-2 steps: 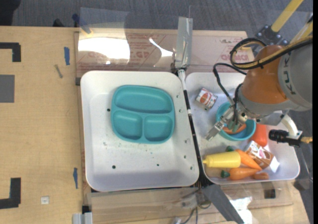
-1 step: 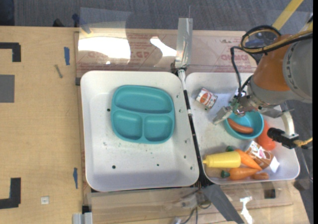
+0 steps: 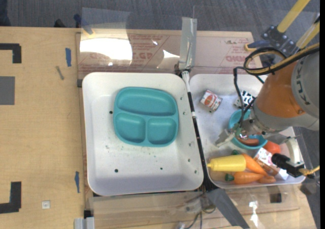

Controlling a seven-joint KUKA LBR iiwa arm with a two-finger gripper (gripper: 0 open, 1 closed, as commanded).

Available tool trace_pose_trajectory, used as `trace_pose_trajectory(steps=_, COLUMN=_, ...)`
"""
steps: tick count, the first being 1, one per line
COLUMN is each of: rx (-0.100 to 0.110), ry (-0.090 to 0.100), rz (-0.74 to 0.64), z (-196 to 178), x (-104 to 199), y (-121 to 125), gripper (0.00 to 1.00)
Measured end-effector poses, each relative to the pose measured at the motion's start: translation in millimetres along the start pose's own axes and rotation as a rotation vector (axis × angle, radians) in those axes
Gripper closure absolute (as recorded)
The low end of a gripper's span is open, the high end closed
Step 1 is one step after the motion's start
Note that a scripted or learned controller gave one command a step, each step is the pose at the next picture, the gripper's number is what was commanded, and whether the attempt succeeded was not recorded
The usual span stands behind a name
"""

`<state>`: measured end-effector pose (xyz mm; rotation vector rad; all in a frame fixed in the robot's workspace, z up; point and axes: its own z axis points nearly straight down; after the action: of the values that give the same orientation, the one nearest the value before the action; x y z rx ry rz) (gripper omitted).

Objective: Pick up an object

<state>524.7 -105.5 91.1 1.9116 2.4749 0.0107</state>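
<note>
teal bowl half hidden under the arm, arm cut off at right edge

This is a robot test lab: left of the pincer on the grey arm sit two white bins on a plywood bench with black tape marks, clear plastic screens beyond them.

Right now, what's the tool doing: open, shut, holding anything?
Tool: over the right bin, fingers spread open, nothing between them; it hangs beside the teal bowl and above the yellow bottle.
</note>
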Motion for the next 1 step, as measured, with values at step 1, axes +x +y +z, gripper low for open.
trace_pose_trajectory(steps=1, rx=0.001, ry=-0.001, rz=0.008, z=1.7, x=-23.2, y=52.4, gripper=0.0)
